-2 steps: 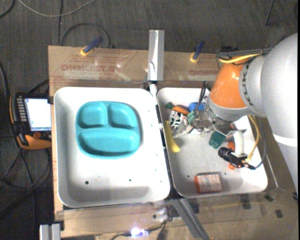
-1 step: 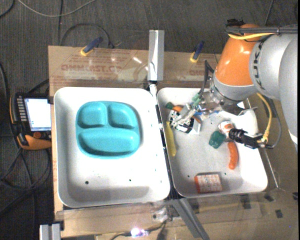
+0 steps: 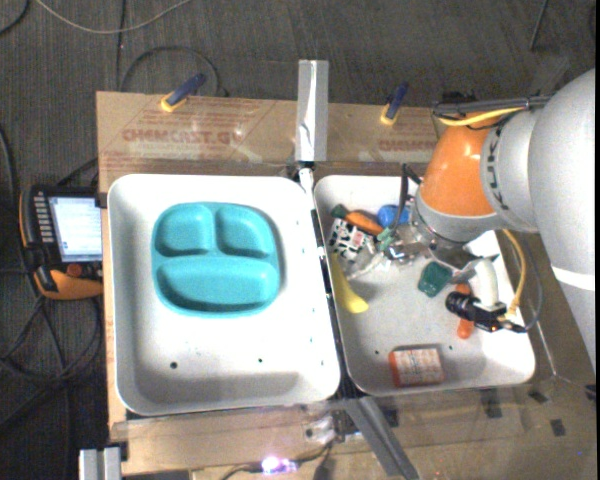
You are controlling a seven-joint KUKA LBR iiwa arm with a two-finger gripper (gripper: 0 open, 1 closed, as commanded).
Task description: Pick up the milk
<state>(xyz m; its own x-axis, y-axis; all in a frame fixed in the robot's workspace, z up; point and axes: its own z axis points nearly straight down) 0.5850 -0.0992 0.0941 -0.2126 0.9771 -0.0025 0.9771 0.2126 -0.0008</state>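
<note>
Counting one milk carton point(image 3: 347, 236); two bins point(image 3: 130, 268)

The cardboard sheet point(image 3: 215, 133) behind the bins carries large faint lettering, too washed out under its clear covering to read with confidence (the first letters look like "CHEM"). Part of the maker's name, "KU", stands in dark capitals on the arm's grey casing point(image 3: 510, 183) beside the orange band point(image 3: 460, 173). The print on the reddish packet point(image 3: 416, 365) is too small to read.
</note>
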